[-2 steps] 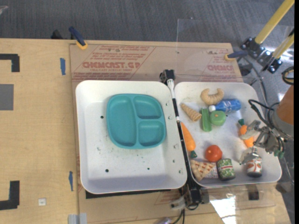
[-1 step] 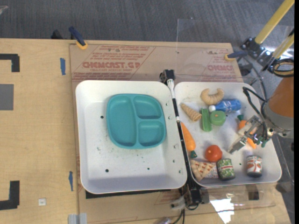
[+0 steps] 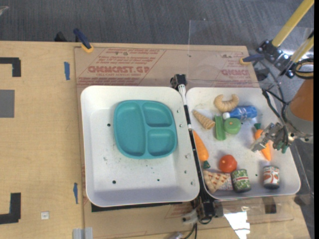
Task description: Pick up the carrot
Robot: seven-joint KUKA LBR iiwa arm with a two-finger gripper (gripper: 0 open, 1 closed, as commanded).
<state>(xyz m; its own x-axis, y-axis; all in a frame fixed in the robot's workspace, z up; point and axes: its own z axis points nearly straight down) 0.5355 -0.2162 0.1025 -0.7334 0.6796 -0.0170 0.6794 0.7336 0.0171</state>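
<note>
The bench (image 3: 40, 133) is a pale wood surface with black tape marks near its left edge (image 3: 14, 66) and short blue tape strips (image 3: 67, 70). On it lies a brown cardboard sheet (image 3: 124, 66) with red print, clamped at its far edge by a blue-and-yellow clamp (image 3: 83, 41) near the left corner and another (image 3: 247, 59) toward the right. Two white bins rest on the cardboard, side by side and touching along their inner rims: the left bin (image 3: 99, 148) toward the bench's middle, the right bin (image 3: 289, 178) toward its right edge. A small white square (image 3: 45, 215) lies near the front left corner.
</note>
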